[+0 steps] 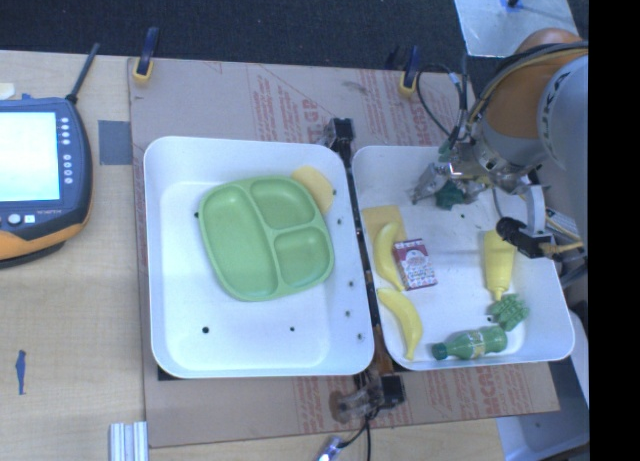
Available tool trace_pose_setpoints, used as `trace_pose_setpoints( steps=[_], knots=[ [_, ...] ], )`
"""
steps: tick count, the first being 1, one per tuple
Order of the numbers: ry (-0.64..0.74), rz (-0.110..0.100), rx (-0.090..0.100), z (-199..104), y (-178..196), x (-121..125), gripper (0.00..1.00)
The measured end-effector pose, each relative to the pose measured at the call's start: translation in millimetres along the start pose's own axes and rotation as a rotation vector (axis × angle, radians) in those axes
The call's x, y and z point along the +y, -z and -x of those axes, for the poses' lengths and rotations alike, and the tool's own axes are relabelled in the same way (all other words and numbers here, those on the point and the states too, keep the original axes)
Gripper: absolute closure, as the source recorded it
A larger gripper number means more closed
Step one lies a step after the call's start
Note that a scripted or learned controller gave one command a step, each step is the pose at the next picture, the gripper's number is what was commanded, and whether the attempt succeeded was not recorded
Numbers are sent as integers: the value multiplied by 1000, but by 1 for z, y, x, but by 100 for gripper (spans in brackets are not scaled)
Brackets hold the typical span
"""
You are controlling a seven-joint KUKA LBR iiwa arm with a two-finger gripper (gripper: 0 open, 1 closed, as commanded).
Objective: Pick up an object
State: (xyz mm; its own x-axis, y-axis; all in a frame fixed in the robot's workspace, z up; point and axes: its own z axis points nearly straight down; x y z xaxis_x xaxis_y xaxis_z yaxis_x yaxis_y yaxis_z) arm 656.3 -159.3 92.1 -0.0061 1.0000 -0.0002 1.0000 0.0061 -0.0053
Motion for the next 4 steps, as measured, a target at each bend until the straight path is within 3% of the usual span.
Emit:
trace_pose_setpoints(
  steps=[1,2,3,4],
  knots=[
    [-4,4,0,53,71,-1,0],
    [-1,0,0,41,-1,-1,0],
    [-3,4,-1,52,15,0,0],
    [0,1,0,-6,0,0,0]
  ],
)
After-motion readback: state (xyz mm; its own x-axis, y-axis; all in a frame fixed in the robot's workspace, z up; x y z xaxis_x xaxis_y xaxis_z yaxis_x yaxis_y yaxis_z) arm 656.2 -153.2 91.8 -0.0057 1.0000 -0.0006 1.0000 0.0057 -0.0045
